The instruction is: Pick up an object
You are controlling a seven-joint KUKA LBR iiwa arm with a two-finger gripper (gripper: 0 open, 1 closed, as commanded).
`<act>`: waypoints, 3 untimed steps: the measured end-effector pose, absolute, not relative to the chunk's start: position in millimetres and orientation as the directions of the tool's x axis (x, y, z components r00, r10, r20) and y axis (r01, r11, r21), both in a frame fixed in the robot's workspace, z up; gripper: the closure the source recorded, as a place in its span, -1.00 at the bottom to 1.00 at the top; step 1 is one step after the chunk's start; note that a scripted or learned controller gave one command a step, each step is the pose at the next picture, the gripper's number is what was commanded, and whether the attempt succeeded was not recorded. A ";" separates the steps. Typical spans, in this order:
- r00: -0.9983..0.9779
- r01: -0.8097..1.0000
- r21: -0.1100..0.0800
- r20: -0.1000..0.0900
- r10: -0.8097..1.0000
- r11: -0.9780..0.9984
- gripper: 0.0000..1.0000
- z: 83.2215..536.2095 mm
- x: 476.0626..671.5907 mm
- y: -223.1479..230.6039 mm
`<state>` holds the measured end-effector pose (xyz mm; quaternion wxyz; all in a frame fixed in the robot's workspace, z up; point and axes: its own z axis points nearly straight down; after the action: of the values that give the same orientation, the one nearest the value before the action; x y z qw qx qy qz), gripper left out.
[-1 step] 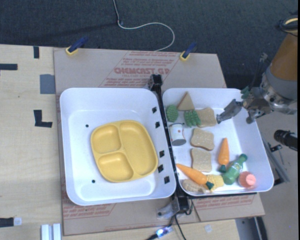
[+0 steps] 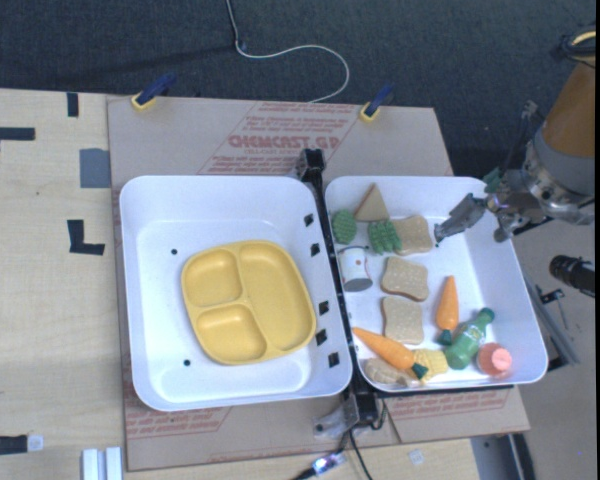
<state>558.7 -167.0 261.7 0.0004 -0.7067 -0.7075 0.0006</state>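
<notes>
Pale surface [image 2: 40,268] bearing two white bins. Left bin [image 2: 150,208] holds a yellow divided plate [image 2: 247,300]. Right bin [image 2: 515,288] holds crowded toy food: bread slices [image 2: 405,279], orange carrots [image 2: 447,303], a green bottle [image 2: 466,339]. The tool [image 2: 477,218], fingers spread and holding nothing, hovers over the right bin's far right edge.

right bin [image 2: 520,298] crowded, left bin's rim [image 2: 145,268] clear

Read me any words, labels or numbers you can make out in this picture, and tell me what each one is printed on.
"CHEMGARD" is my best reading of the large red line on the cardboard sheet under the bins; its letters are blurred.
The smaller red lines above and below it are too small to read.
The red print on the cardboard's left and bottom edges is also unreadable.
</notes>
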 end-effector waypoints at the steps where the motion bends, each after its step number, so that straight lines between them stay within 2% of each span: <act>1: -0.002 1.000 -0.007 0.001 1.000 0.002 -1.00 202.2 566.7 -166.9; 3: -0.001 1.000 -0.004 0.001 1.000 0.001 -1.00 87.3 558.9 -159.7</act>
<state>558.9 -159.7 87.3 0.0017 -0.7069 -0.7073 0.0008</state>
